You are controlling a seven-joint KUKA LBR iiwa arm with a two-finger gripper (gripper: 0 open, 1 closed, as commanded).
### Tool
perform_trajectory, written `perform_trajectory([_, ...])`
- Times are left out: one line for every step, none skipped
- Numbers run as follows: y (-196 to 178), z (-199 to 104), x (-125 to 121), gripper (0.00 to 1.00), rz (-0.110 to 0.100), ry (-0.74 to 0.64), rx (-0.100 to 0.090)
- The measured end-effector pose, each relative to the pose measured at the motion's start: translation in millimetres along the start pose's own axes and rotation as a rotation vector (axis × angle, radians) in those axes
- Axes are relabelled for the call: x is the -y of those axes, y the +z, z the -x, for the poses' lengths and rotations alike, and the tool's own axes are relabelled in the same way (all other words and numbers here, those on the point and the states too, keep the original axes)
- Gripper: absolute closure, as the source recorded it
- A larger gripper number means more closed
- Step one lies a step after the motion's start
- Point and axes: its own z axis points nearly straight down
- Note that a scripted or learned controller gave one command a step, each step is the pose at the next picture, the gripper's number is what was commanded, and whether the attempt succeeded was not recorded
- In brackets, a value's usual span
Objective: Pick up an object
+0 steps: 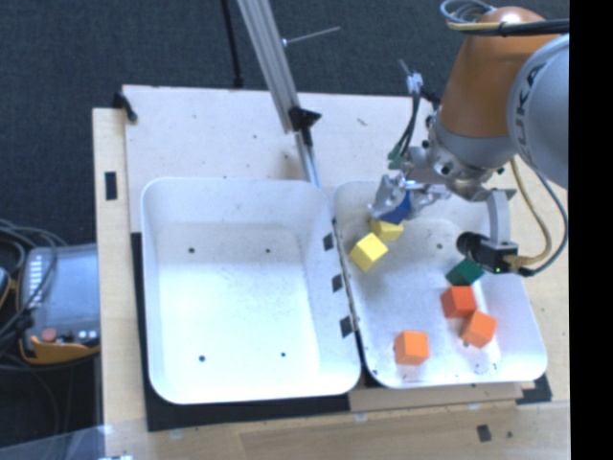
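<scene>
The arm (498, 84) reaches in from the right and holds its gripper (395, 204) low over the back left part of the right bin (522, 353). A yellow block (387, 228) sits directly beneath the gripper, at or touching its tip; a blue patch shows just above that block, and whether it is a separate object or part of the tool cannot be told. The state of the jaws cannot be told from this view, and no block is clearly seen between them.

A second yellow block (369, 250) lies just beside the first, toward the front left, close to the wall shared with the left bin (153, 209).

Other contents of the right bin stand well apart from the gripper, toward the front right:
- a green block (465, 273), partly beneath a black fitting (487, 250) on the arm's cabling;
- an orange block (458, 302) touching or nearly touching the green one;
- an orange block (479, 329) just beside that;
- an orange block (412, 347) nearer the front edge.

An aluminium post (273, 60) slants across the bench (192, 132) behind the bins and ends near the back of the shared wall, close to the gripper's left.
</scene>
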Motion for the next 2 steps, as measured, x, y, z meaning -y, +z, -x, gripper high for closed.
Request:
perform_trajectory([14.2, -59.5, -0.1, 1.0, -0.004, -0.001, -0.001])
perform_trajectory([29.4, -106.8, -6.6, 1.0, -0.007, 0.0, -0.001])
